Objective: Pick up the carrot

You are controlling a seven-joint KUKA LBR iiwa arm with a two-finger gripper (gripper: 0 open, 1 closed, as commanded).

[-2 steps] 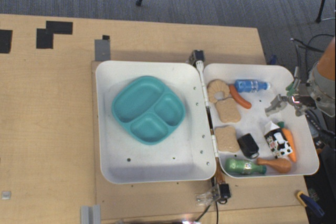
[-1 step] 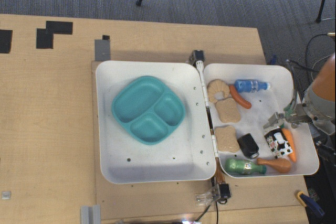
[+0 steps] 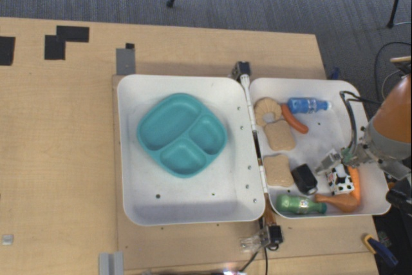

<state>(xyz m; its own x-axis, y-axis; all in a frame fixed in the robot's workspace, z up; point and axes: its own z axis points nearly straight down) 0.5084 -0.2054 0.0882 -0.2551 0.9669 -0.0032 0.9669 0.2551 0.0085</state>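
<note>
The carrot (image 3: pixel 344 198) lies in the right bin (image 3: pixel 335 90), at its near right corner, its tip just beside a green bottle (image 3: pixel 300 205). The pincer (image 3: pixel 341 178) sits low over that corner, right above the carrot, but whether it is open or closed I cannot tell. Nothing shows the carrot lifted, so the approach looks done while the grasp and raise remain. The teal divided plate (image 3: pixel 183 133) rests in the left bin (image 3: pixel 193 212).

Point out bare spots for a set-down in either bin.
Left bin: bare floor around the teal plate, widest along the near wall. Right bin: crowded; one open patch between blue bottle, hot dog and gripper.
</note>
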